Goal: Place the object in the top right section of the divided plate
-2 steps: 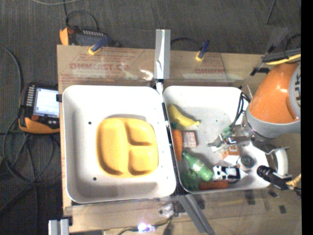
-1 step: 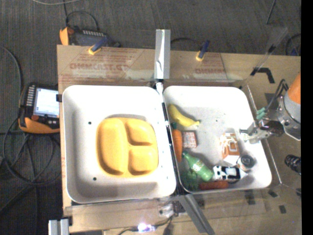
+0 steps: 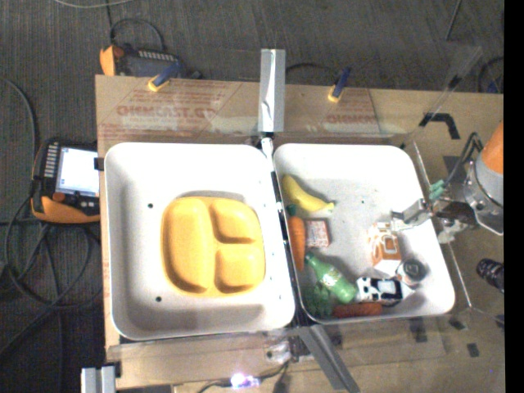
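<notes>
The yellow three-section divided plate (image 3: 214,246) is lying in the middle of the left white shallow bin (image 3: 131,187), its compartments bare, with one long section on its left side and two smaller ones on its right. No single item is standing out as the one to be placed; all the loose items are lying in the right white shallow bin (image 3: 360,166). A yellow plastic banana (image 3: 304,195) is resting near that bin's upper left, with an orange carrot (image 3: 298,237) just below it against the dividing wall and a small reddish-brown box (image 3: 318,234) just beside the carrot. A green plastic bottle (image 3: 330,278) is lying tilted toward the bin's lower edge, next to a black-and-white toy (image 3: 378,288) and a long red piece (image 3: 357,309) beneath them. An orange-and-white packet (image 3: 385,242) is sitting near the right wall, and a small dark round item (image 3: 413,269) is lying just below it. The two-finger gripper (image 3: 409,215) is reaching over the right bin's right rim, beside the packet; whether it is wide or narrow cannot be told, and nothing is visibly sitting in it.
</notes>
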`<state>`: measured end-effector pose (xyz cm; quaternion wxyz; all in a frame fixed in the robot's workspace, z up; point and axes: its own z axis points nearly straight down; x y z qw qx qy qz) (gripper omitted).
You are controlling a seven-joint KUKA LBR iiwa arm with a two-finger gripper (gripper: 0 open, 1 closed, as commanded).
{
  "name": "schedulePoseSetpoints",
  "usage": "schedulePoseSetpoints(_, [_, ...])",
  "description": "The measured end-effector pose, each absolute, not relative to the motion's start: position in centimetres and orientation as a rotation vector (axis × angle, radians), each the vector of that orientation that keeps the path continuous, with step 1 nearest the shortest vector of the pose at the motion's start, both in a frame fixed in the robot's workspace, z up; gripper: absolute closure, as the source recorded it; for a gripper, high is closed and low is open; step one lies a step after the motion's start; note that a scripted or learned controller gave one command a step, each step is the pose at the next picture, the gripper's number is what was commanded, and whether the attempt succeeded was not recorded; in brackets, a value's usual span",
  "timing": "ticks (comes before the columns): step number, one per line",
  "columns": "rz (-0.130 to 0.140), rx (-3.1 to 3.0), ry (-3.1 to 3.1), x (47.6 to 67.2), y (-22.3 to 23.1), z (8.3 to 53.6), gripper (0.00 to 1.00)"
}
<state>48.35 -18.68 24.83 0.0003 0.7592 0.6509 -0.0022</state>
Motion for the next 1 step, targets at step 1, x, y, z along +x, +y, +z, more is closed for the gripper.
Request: schedulePoseSetpoints(1, [-0.008, 2.469, 1.946, 48.29, -19.35, 19.93, 0.0])
